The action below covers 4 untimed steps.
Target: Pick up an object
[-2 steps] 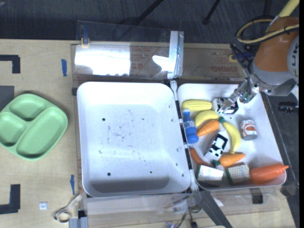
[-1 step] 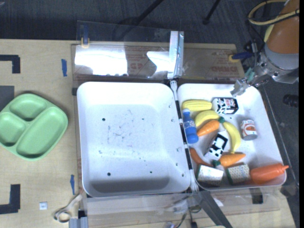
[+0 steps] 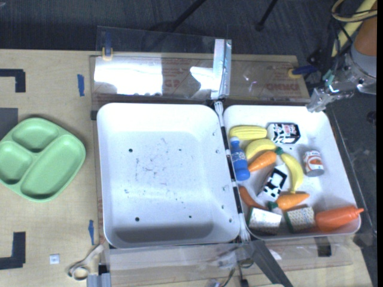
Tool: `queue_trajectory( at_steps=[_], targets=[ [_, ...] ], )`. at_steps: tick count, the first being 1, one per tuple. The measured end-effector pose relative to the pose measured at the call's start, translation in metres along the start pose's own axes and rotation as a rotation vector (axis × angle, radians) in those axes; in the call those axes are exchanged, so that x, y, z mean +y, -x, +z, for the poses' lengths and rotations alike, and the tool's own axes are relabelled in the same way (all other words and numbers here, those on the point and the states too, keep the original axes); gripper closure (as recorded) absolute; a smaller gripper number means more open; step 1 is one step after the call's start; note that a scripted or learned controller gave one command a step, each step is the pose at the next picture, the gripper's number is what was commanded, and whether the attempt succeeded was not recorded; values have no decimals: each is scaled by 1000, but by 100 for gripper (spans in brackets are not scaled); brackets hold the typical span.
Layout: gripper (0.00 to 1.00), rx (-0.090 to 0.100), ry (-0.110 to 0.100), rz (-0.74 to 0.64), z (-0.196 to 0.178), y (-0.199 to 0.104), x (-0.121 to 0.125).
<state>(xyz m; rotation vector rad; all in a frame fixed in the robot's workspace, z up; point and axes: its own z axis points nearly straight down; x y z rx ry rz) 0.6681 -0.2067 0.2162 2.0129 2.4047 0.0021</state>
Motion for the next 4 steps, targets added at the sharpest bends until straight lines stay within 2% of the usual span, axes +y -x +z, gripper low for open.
queue_trajectory(
  at_steps=[1,2,3,4],
  targets=[
    [100,-1,1,-219,-12,11,-2],
    [100,3,-1,-160,-27,-58,-21],
    [100,3,-4,102,-9,-25,-41],
    [0,3,-4,102,-9,-25,-41]
  ],
)
